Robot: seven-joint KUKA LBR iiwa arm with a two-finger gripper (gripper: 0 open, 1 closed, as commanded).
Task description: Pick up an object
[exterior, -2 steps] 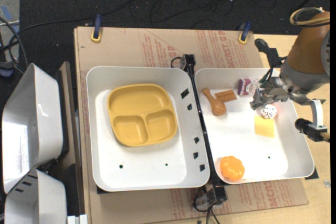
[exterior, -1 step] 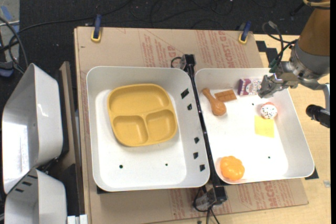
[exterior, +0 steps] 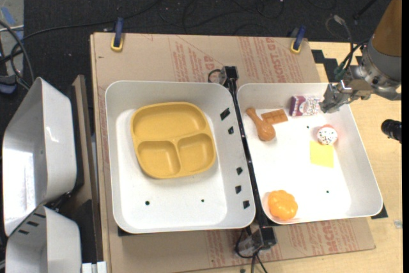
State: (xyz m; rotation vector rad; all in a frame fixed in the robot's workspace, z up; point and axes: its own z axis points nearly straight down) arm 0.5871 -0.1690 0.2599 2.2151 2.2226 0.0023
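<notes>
Fingers of the gripper [exterior: 332,101] were too blurred to judge as open or closed. It hung over the right bin's [exterior: 358,201] far right corner, just beside a purple-and-white packet [exterior: 303,105], the arm [exterior: 386,41] reaching in from the right.

Beside the mustard-yellow divided tray [exterior: 172,139] in the left white bin [exterior: 121,201], an orange ball [exterior: 282,204], a pale yellow square [exterior: 322,154], a white red-dotted ball [exterior: 326,135] and a purple-and-white packet [exterior: 303,105] are seen.

Bright, even overhead light; sharp.
</notes>
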